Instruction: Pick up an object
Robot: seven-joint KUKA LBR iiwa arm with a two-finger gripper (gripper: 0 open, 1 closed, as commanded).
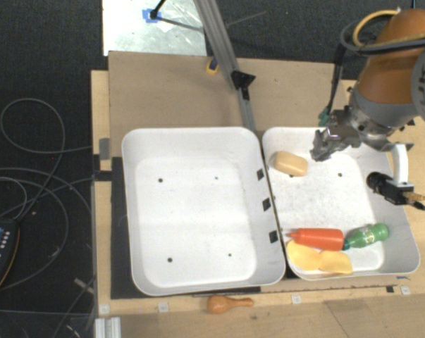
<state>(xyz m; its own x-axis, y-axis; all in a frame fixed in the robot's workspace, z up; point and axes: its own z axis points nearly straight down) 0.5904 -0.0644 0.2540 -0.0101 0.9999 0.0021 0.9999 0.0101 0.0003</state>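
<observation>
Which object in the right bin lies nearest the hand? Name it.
The tan block at the bin's far end, just left of the hand. The orange carrot, green piece and yellow pieces lie together along the near edge.

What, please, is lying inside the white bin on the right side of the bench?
The right shallow white bin holds a beige rounded block near its far end, and an orange carrot-shaped toy, green bottle and yellow soft pieces at its near end. The arm covers its far right corner.
</observation>
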